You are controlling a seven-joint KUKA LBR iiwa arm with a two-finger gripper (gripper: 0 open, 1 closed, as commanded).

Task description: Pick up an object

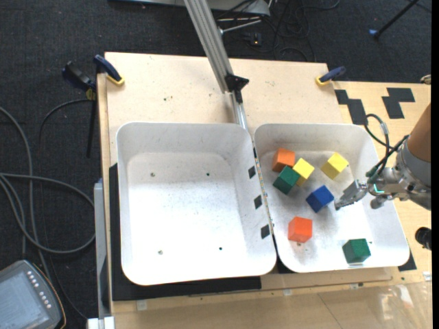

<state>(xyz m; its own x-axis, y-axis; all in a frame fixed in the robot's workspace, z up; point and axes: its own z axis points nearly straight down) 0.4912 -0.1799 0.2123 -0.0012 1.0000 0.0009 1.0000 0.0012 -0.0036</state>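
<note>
The pick is not yet made: every block lies on the floor of the right bin (384, 149), and nothing sits between the fingers of the gripper (346, 199). It hangs low over that bin, its tips just at three o'clock of the blue block (319, 198), which looks the likeliest target. The fingers seem slightly parted, though they are small and dark here, so I cannot tell for certain. Closing on a block and lifting it both remain.

Seven blocks, counted:
- two orange: one (284, 160) at the bin's eleven o'clock, one (300, 229) at seven
- two yellow: (302, 169) and (335, 164)
- two green: (287, 179) beside the first yellow, (356, 250) at five o'clock
- one blue

The left bin (130, 184) holds no blocks.
</note>
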